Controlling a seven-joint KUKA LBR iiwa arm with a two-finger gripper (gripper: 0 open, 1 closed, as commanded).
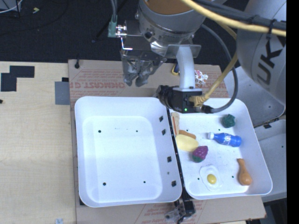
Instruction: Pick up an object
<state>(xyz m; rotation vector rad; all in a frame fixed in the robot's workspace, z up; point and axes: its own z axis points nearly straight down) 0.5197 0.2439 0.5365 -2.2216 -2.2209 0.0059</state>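
My gripper (135,80) hangs high over the bench, above the far rim of the left bin (88,125). Its grey fingers stand close together with nothing between them. All the objects lie in the right bin (254,139): a dark green lump (228,121), a blue bottle (226,139), a yellow piece (186,144) with an orange slice (188,135) at its far edge, a purple berry (200,153), a fried egg (210,177) and a tan drumstick shape (243,172). A thin orange stick (175,122) lies along the divider.
The bins stand on a brown board (98,80) on a pale wooden bench (32,143). The big grey arm fills the upper right, and its cables hang over the far edge of the right bin.
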